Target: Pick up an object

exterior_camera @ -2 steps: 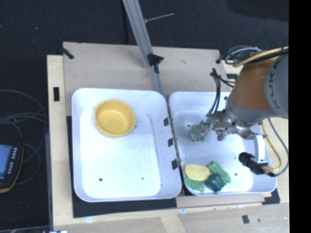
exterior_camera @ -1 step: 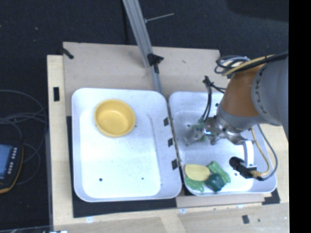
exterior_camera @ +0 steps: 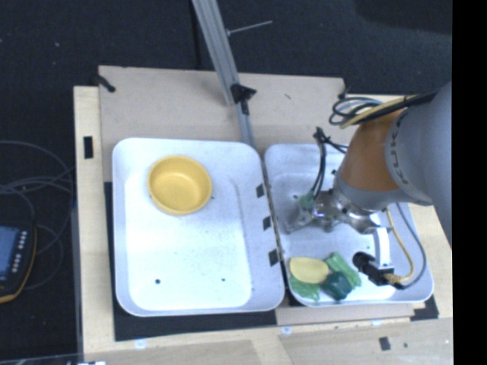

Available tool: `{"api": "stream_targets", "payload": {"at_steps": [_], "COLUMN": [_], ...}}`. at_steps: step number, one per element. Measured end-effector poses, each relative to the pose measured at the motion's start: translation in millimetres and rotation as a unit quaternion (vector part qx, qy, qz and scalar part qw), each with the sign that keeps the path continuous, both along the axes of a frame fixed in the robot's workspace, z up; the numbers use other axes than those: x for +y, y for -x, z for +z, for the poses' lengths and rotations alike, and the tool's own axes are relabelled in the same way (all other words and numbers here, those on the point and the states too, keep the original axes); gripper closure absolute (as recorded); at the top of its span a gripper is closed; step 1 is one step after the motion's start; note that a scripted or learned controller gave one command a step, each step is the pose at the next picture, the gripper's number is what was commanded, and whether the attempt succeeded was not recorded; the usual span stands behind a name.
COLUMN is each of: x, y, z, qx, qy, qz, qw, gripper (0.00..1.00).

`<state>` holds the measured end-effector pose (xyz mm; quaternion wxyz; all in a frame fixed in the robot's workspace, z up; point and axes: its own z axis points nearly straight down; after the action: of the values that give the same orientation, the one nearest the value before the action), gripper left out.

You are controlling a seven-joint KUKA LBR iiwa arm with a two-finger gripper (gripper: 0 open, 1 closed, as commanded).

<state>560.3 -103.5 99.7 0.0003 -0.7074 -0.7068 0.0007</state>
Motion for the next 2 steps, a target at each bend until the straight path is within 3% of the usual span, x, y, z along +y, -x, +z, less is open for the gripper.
{"api": "stream_targets", "payload": {"at_steps": [1,2], "x": [0,-1], "y": [-1,1], "z": [12,74], "qx": [-0.002,-0.004], "qy": [-0.0008,0.0000], "qz": [0.000,0.000], "qw": [1.0000,1.0000], "gripper": [1.00,1.00]}}
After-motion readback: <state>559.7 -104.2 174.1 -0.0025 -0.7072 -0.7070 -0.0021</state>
